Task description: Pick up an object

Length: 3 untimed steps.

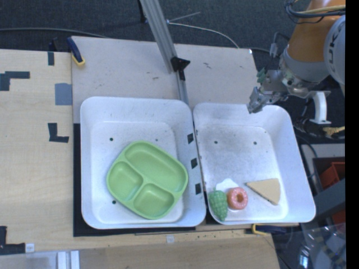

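In the right bin (291,150), near its front edge, lie a tan wedge-shaped piece (266,190), a pink-red ring like a doughnut (238,198), a green knobbly item (218,204) and a small white piece (226,185) behind them. My gripper (256,103) hangs over the far rim of the right bin, well away from these items. Nothing shows between its fingers.
The left bin (90,150) holds a green divided plate (147,179). A metal pole (162,29) slants across the bench behind the bins. Cables lie at the right side of the bench. The far part of the right bin's floor is bare.
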Each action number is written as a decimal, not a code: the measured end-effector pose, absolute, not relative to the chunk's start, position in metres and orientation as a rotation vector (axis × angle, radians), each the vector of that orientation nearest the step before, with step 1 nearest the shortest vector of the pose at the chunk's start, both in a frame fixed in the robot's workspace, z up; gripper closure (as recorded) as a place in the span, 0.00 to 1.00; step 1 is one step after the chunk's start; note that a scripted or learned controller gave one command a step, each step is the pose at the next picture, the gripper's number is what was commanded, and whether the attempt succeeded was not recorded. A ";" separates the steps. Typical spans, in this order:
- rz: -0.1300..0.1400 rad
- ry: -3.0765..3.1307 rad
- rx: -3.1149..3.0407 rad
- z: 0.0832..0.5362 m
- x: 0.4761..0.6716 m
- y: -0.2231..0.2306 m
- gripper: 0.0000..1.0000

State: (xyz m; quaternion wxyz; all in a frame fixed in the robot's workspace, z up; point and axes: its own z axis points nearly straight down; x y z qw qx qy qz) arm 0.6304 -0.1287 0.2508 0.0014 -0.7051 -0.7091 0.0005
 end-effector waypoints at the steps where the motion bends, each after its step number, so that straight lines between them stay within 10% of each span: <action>1: 0.003 -2.225 -2.213 0.238 0.623 -0.079 1.00; 3: 0.000 -2.226 -2.212 0.236 0.586 0.029 1.00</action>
